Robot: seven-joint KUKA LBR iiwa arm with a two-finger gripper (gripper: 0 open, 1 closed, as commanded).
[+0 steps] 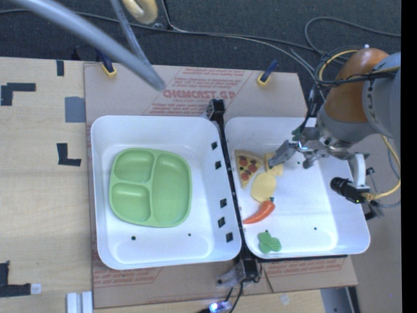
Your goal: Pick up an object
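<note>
Seeing gripper (279, 160) low in right bin (326, 233), touching yellow piece (263, 186); finger state I cannot tell.

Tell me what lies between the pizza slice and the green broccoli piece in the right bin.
In the camera view, between the pizza slice and the broccoli piece lie a pale yellow piece and, below it, an orange-red chili pepper.

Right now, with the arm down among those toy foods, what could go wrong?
The gripper sits where the pizza slice and the pale yellow piece crowd together, so it may nudge one while going for the other. The yellow piece also touches the red chili, which could get dragged along.
</note>
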